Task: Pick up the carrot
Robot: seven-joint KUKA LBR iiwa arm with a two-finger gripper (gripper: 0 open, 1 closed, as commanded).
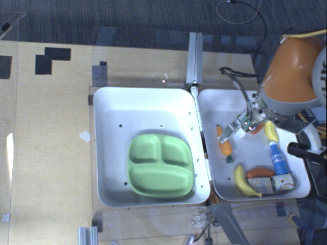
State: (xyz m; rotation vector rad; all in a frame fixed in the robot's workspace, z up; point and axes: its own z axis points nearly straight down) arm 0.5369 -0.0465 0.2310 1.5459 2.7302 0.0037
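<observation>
The carrot (225, 147) is a small orange piece lying in the left part of the right bin (225, 103), close to the wall between the bins. A further orange bit (219, 130) shows just above it, and I cannot tell whether that belongs to the same carrot. My gripper (230, 132) reaches in from the right and hangs low over this spot, its tip crossing between the two orange patches. The grey arm with its orange band (291, 70) fills the bin's upper right corner.
The right bin also holds a banana (245, 180), a blue bottle (278, 160), a yellow item (271, 131), a reddish sausage-like thing (260, 172) and a small box (280, 183). A green divided plate (161, 165) lies in the left bin (112, 137).
</observation>
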